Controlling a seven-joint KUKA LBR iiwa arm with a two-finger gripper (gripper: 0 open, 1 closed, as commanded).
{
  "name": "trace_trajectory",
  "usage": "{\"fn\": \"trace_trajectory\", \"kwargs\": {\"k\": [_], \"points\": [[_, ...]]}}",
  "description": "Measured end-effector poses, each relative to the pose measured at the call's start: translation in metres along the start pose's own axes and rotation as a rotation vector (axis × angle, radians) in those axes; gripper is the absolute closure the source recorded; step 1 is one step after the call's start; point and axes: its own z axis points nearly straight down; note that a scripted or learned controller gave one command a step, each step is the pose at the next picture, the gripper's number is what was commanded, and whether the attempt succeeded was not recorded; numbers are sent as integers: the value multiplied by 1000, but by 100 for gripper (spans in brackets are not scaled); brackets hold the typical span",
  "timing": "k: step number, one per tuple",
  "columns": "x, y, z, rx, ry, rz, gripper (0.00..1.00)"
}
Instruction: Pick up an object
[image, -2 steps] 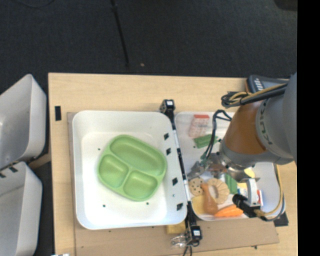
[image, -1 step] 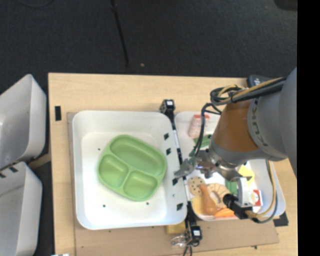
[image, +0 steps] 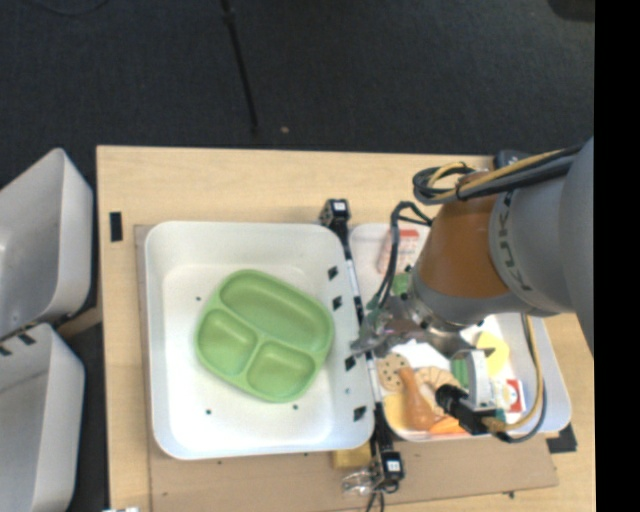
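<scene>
Pincer (image: 378, 335) is down low at the left edge of the right bin (image: 556, 395), right by the divider between the two bins. The grey-and-orange arm (image: 470, 255) sits on top of it and covers most of it, so honestly I can't tell if it's released or clenched, and I don't see anything clearly gripped in it.

Progress-wise I'd say the pick isn't done yet. Nothing looks lifted and all the bits are lying in their bins. What's left is basically the whole thing: get a grip on something and raise it.

The likeliest target, I'd guess, is the speckled brown disc (image: 390, 377), which lies in the right bin just beside the pincer at about 5 o'clock. Touching it, further out at 5 o'clock, is an orange-tan toy (image: 422, 402). A yellow piece (image: 490, 350) sits off at 3 o'clock.

The other option is the green divided plate (image: 265, 335), alone in the left bin (image: 180, 260), well apart from the pincer at 9 o'clock.
</scene>
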Motion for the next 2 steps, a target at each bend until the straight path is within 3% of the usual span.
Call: {"fn": "trace_trajectory", "kwargs": {"k": [1,2], "points": [[13,-7,-95,-19,-40,14,100],[85,-22,-111,-13,-38,13,100]]}}
